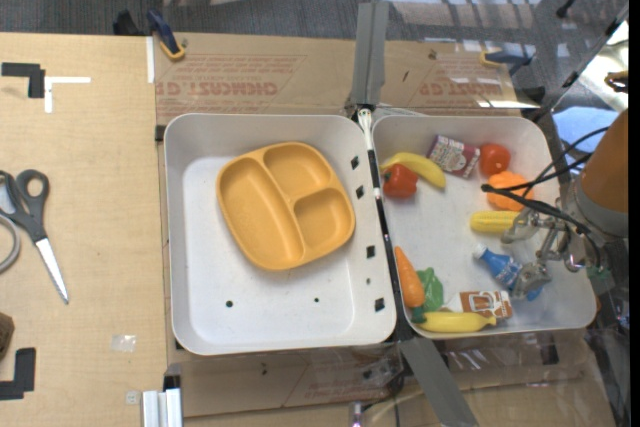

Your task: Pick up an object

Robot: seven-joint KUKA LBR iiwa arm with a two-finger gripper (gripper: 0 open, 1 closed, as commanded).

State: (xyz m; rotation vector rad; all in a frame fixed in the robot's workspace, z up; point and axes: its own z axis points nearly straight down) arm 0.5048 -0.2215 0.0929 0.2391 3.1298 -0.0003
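Observation:
My gripper [541, 248] hangs low over the right side of the right bin [568, 315], with the arm coming in from the right edge. Just left of it and below lies a small blue object [497, 264]; I cannot tell whether they touch. A yellow corn piece [490, 222] lies just to the gripper's upper left, and an orange fruit [508, 187] sits above that. Also in this bin are a banana [415, 167], a red pepper [400, 181], a maroon packet [453, 155], a tomato [494, 158], a carrot [408, 277], a green piece [431, 287], a second banana [450, 321] and a small brown box [487, 303].
The left bin [190, 245] holds a yellow divided plate [287, 203]. A divider bar [372, 205] runs between the bins. Scissors [36, 227] lie on the wooden bench at far left. Black cables [540, 177] cross the right bin's upper right corner.

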